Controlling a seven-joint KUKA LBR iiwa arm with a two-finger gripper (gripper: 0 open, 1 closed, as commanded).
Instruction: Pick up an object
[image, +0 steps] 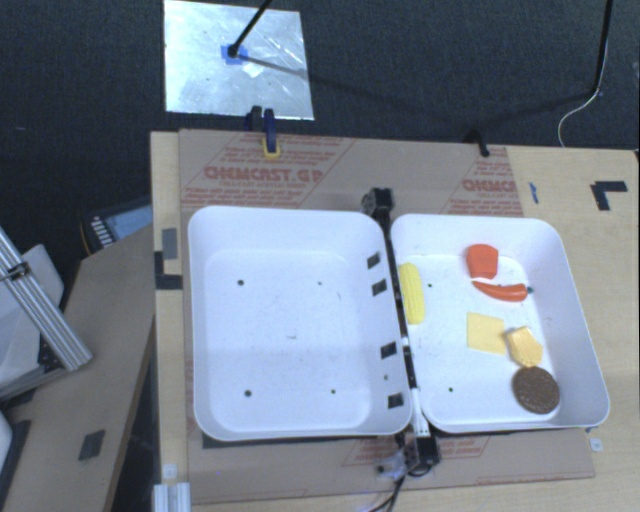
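Lying in right bin (575, 300): corn (411, 292).

Two white bins sit side by side on the desk (560, 170). Left bin (290, 320). Right bin (575, 330) holds a yellow corn cob (411, 292) along its left wall, an orange block (482, 260), a red chili (501, 291), a flat yellow slice (486, 332), a yellow chunk (525, 347) touching it, and a brown disc (536, 389).

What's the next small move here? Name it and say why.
Probably bring the arm in over the right bin and descend on the corn cob. All the objects lie in that bin, and the cob sits alone by the left wall, apart from the crowded brown cookie and cheese pieces.
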